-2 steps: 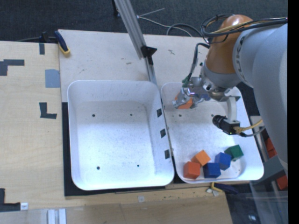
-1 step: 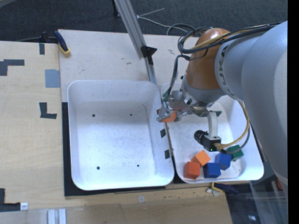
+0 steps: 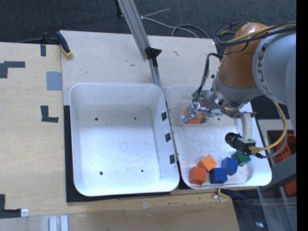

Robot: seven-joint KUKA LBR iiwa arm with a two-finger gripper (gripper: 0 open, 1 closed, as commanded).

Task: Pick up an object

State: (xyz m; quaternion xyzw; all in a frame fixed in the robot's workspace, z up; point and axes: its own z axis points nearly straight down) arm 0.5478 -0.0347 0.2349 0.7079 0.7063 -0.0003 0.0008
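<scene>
Where the arm reaches in from the right, its grey body and orange band cover the upper right part of the right bin, so that corner and the bin's far rim are hidden. The gripper hangs over the upper left area of this bin, close to the wall that it shares with the left bin. An orange object sits at the fingertips, partly covered by the grey metal of the fingers; its full shape cannot be made out, and only its lower edge shows clearly. The fingers appear set narrowly on either side of this orange object, which lies between them. Whether the object is lifted clear of the bin floor or rests on it cannot be told from this angle. At the near end of the right bin lies a cluster of blocks: a red block, an orange block just beside it, two blue blocks touching one another, and a green block partly hidden behind a black fitting on the arm. A metal rail crosses the bench above the bins, cut off at the top edge.
</scene>
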